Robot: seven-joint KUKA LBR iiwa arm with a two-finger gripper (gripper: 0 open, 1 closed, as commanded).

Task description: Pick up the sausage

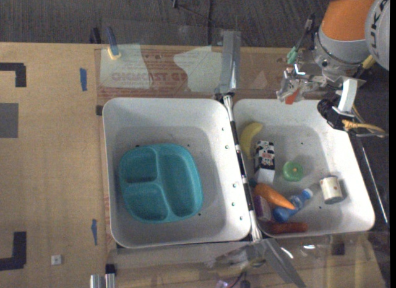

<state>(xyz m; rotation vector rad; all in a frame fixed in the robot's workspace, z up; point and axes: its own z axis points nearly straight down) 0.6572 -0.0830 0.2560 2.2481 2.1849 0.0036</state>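
Brown bench board runs under two white bins set side by side, with dark floor beyond the far edge. In the left bin [124, 119] lies a teal divided plate [159, 181]. The right bin [346, 157] holds the clutter, and the sausage [289, 227] lies along its near wall, a dark reddish-brown length close to the near left corner. The gripper [296, 88] hangs above the far rim of the right bin, well apart from the sausage; whether it is open or closed cannot be told from this slant, and nothing is seen in its hold. To do the step well, I judge the arm should travel toward the near wall, turn so the pinch crosses the sausage's short width, and come down at its middle. The crowding is the trouble: an orange carrot [274, 195] and a blue bottle [295, 204] lie just beside it, and the bin wall sits hard against its near side, leaving little room. Farther off are a banana [250, 137], a black-and-white carton [265, 155], a green round piece [292, 170] and a small can [331, 189].
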